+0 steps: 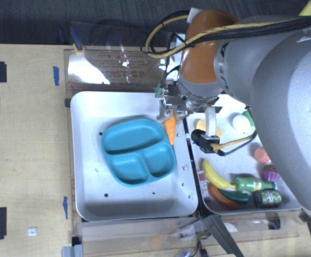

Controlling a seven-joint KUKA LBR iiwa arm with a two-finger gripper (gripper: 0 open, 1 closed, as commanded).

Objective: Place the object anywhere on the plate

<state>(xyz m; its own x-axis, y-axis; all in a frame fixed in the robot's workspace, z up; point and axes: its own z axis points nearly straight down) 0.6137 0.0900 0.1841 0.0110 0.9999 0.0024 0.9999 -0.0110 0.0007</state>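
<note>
A blue divided plate point(138, 150) lies in the left white bin point(91, 186). An orange carrot point(170, 130) hangs upright at the plate's upper right rim, close to the wall between the two bins. My gripper point(171, 111) sits directly on top of the carrot, and its metal fingers point(164, 107) are shut on the carrot's upper end. The carrot's lower tip is over the plate's right edge. Whether it touches the plate I cannot tell.
The right bin point(219, 208) holds a banana point(215, 175), a green bottle point(251, 184), a dark can point(266, 198), a white egg point(242, 123), a pink piece point(261, 155) and a purple cupcake point(271, 171). The arm's bulk covers much of that bin.
</note>
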